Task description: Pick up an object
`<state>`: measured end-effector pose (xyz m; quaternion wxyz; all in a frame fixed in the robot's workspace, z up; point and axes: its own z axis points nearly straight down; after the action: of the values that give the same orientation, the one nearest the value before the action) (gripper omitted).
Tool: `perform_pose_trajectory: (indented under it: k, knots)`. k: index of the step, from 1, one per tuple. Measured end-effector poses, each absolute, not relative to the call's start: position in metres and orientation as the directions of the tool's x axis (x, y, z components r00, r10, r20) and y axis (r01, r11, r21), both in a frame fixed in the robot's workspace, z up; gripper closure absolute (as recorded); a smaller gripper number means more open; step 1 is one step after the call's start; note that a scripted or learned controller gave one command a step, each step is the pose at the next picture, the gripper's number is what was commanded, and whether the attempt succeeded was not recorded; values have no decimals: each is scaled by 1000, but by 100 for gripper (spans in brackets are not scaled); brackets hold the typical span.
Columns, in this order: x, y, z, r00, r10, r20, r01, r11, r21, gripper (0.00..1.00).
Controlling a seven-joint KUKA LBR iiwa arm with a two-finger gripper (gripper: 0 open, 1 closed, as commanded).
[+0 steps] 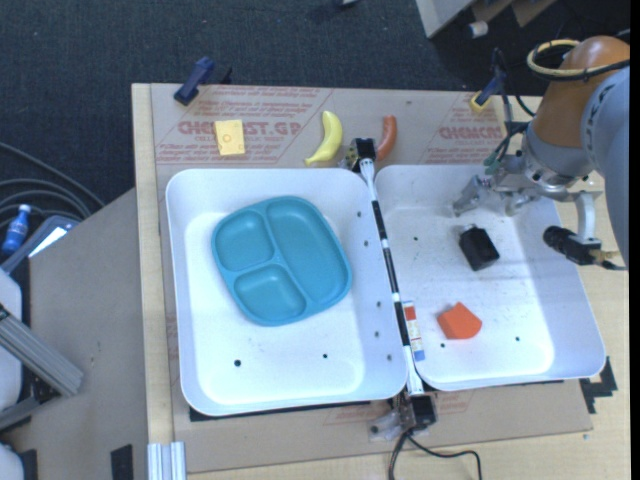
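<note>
Cardboard bench (420,143) (red "CHO...ST. G.P" print)

Arm reaching in from right, gripper (493,196) pointing down.

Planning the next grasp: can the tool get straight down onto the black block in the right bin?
Probably yes. The tool hovers just beyond the black block, with bare bin floor around it; the orange block lies well apart.

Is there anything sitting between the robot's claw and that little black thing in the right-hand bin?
Nothing visible does. The gripper is over the far part of the right bin, and the black object lies just nearer the camera on bare white floor. The orange block sits further toward the front, out of the way.
</note>
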<state>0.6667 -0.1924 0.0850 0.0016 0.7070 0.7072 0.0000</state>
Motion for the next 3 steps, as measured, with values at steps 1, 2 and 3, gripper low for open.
perform_pose_trajectory:
  k: [1, 2, 3]
  knots:
    - [667, -180, 85, -1, 1000, 0, 1000, 1, -1, 0]
    - [667, -200, 85, 0, 1000, -2, 1000, 0, 2, 0]
    - [667, -168, 85, -1, 1000, 1, 1000, 1, -2, 0]
